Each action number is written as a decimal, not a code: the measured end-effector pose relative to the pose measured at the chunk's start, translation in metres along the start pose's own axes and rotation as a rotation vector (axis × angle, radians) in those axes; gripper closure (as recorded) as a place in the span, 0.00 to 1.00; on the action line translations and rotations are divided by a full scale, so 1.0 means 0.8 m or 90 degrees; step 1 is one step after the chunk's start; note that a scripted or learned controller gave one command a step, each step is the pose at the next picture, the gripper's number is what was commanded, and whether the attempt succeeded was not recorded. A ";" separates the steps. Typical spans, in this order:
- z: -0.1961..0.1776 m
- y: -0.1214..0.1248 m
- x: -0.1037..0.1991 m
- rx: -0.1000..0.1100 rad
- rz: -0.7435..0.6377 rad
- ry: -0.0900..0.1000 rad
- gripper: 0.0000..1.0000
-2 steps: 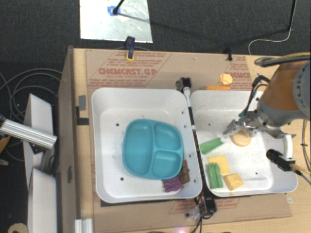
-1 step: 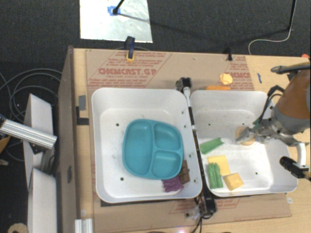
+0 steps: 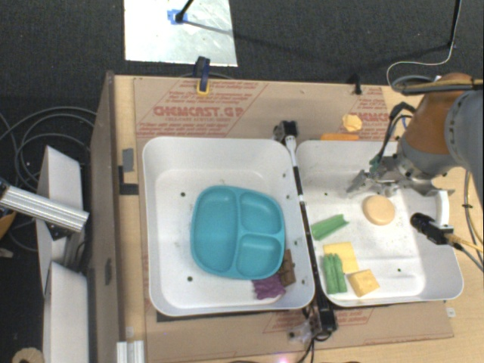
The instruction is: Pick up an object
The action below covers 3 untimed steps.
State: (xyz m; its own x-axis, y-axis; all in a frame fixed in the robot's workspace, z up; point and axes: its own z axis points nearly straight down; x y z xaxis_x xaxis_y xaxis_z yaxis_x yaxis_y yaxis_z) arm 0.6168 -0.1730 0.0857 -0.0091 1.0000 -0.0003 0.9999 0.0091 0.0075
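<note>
Tool (image 3: 368, 181): spread open over the right bin's (image 3: 446, 278) far edge, nothing held.
Likely target: pale round piece (image 3: 380, 209), just beside it.

The grey arm (image 3: 454, 127) is cut off by the right edge, beside the right bin (image 3: 423, 286). The gripper (image 3: 372, 178) above that bin is too small to read. The brown piece (image 3: 287, 269) and purple piece (image 3: 266, 287) lie partly tucked under the teal plate (image 3: 236, 233).

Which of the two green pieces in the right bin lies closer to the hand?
The upper green piece, lying slanted near the divider. The other green piece sits lower, beside the yellow blocks, farther from the hand.
</note>
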 end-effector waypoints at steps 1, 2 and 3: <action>-0.060 -0.051 -0.044 0.004 0.007 0.000 0.00; -0.009 -0.043 0.030 0.001 0.001 -0.003 0.00; -0.007 0.023 -0.046 -0.007 0.004 -0.004 0.00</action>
State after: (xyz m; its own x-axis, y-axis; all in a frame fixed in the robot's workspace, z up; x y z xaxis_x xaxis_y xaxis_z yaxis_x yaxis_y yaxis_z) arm 0.6357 -0.2097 0.0911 -0.0029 1.0000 -0.0072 0.9998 0.0031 0.0179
